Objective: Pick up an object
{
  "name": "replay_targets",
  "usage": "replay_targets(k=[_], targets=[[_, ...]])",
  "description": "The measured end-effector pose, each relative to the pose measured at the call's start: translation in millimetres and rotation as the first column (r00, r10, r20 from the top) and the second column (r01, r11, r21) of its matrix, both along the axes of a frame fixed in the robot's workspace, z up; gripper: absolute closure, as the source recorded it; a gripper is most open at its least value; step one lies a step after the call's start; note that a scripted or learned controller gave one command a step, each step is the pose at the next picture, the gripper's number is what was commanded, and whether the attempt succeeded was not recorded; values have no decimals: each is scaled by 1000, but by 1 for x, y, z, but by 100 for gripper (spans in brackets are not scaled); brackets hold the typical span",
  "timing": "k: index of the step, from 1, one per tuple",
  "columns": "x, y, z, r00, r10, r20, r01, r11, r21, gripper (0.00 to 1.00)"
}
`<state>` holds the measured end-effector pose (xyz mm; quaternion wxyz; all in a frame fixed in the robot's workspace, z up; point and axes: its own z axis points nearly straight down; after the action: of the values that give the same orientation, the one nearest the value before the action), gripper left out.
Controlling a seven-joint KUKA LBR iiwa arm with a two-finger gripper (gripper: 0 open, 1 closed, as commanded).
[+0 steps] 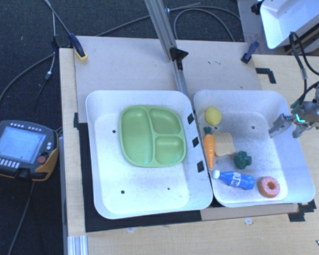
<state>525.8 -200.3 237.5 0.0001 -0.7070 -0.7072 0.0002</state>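
The right bin [287,158] holds a yellow lemon [213,116], an orange carrot [209,147], a tan bread slice [224,144], a green broccoli piece [242,159], a blue bottle [235,179] lying on its side, and a pink donut [269,186]. My gripper [288,126] hangs at the bin's right rim, well to the right of all the objects. Its two fingers are spread apart with nothing between them.
The left bin [103,195] holds a green divided plate [152,136]. A grey metal post [162,20] slants down to the gap between the bins. A teach pendant [21,150] lies on the floor at the left. Clamps sit at the bench's back corners.
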Motion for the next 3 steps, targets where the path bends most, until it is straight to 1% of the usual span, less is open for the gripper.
replay_targets(k=[1,2,3], targets=[[1,0,1,1000,1,2,-1,1000,-1,0],[1,4,-61,1000,0,-4,0,1000,3,0],[9,-1,-114,1000,0,-5,0,1000,3,0]])
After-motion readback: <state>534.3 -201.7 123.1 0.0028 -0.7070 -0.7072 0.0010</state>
